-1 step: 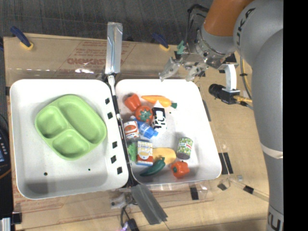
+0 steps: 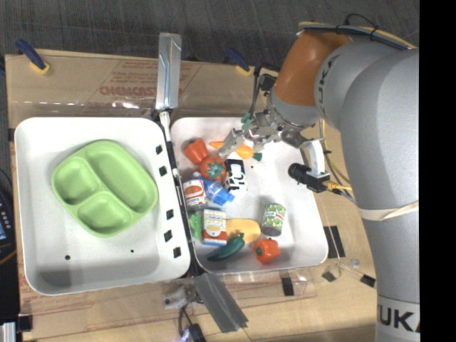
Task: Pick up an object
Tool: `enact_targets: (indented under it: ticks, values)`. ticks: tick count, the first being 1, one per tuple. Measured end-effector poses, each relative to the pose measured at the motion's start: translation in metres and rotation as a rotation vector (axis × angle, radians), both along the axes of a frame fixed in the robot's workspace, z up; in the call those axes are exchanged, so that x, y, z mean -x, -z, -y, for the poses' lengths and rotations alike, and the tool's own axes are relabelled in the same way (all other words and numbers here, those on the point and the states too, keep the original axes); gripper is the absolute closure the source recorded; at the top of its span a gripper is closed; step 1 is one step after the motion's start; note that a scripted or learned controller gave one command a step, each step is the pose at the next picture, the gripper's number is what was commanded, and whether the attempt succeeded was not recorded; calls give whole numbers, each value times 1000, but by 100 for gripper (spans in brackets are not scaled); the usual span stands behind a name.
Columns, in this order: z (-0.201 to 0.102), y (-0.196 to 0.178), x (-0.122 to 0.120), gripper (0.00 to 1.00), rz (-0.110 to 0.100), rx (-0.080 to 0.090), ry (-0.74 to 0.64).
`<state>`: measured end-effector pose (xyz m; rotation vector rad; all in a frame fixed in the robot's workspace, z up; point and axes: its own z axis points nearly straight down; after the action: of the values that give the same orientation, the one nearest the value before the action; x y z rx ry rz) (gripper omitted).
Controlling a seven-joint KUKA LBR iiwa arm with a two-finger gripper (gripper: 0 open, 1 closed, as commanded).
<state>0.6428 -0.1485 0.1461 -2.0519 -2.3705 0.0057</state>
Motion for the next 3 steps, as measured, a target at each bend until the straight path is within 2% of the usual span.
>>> enact_targets:
  ticks: [1, 3]
  values:
    - [47, 56, -14, 0, 5, 2, 42]
    - [47, 56, -14, 0, 5, 2, 42]
